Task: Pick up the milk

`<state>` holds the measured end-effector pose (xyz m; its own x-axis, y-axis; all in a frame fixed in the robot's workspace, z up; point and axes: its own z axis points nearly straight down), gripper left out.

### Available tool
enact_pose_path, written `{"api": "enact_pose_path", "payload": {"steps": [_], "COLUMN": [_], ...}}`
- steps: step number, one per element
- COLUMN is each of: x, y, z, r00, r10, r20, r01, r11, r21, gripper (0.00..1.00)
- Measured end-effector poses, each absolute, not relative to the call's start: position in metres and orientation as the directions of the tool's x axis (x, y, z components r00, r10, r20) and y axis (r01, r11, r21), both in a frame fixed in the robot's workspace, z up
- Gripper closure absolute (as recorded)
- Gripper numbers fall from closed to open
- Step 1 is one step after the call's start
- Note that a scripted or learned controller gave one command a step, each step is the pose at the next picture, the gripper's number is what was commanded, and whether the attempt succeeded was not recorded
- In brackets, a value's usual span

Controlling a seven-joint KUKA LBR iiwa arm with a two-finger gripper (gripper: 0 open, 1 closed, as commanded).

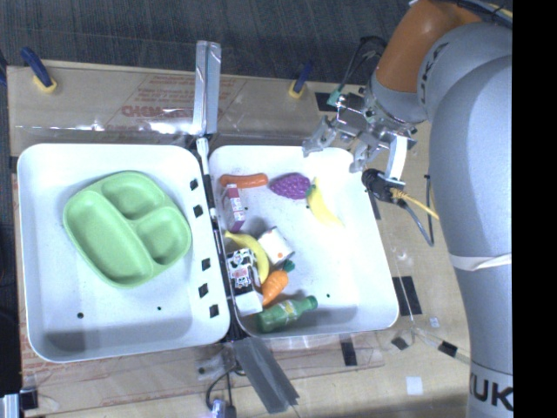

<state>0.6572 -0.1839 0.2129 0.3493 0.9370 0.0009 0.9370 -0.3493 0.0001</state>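
The milk [243,275] is a small carton with black and white print. It lies against the left wall of the right bin [370,259], toward the front. My gripper [335,151] hangs over the far edge of that bin, well back and to the right of the carton. Its fingers [312,144] are spread open with nothing between them.
Around the milk lie a banana [248,245], a white and red box [276,246], a carrot [275,286] and a green bottle [285,313]. Further back are a sausage [244,181], a small red bottle [234,207], purple grapes [291,185] and a second banana [320,204]. The left bin holds a green divided plate [128,226].
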Motion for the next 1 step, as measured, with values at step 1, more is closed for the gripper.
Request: {"api": "enact_pose_path", "payload": {"steps": [1], "x": [0.5891], "y": [-0.1538], "z": [0.1276], "r00": [0.202], "r10": [0.979], "r20": [0.000], "r01": [0.979], "r11": [-0.202], "r21": [-0.005], "gripper": [0.00]}}
